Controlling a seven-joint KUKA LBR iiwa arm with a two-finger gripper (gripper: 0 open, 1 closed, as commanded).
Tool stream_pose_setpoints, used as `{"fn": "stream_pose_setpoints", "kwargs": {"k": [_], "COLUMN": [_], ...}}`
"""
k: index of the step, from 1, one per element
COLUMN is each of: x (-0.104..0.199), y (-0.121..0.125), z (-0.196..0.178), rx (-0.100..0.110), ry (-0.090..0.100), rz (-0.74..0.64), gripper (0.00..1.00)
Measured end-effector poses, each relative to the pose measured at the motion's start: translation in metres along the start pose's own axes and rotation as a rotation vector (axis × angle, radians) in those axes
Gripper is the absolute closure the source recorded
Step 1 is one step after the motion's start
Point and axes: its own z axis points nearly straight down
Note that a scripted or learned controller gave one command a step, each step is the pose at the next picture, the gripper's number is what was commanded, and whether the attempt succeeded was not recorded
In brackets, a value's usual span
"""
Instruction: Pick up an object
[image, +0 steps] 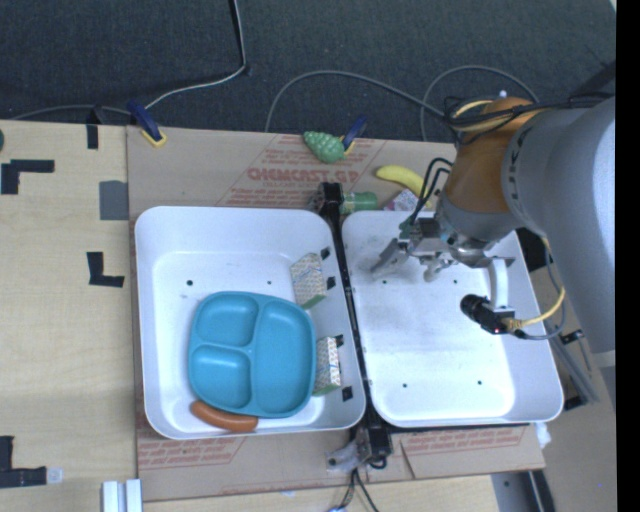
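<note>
My gripper (408, 266) hangs over the back part of the right white bin (450, 385), its two fingers spread open with nothing between them. In the left bin (165, 240) lies a blue divided plate (250, 352). An orange sausage (224, 417) rests against the plate's front edge. A small patterned packet (308, 277) sits near the divider at the back of that bin, and a second packet (328, 363) lies beside the plate's right edge. All of these are well to the left of the gripper.
Behind the bins, on the cardboard, lie a yellow banana (400, 179), a green knobbly toy (325, 146) and a pale green piece (360, 202). A black clamp (329, 196) sits where the bins meet. Cables (520, 325) trail from the wrist over the right bin.
</note>
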Motion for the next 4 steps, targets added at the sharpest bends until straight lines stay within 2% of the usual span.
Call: {"fn": "stream_pose_setpoints", "kwargs": {"k": [1,2,3,4], "x": [-0.033,-0.006,-0.003,-0.003], "y": [0.053,0.034,0.053,0.053], "z": [0.043,0.044,0.044,0.034], "rx": [-0.004,-0.002,-0.002,-0.002], "ry": [-0.002,-0.002,-0.001,-0.002], "rz": [0.000,0.001,0.001,0.000], "gripper": [0.00,0.00,0.00,1.00]}}
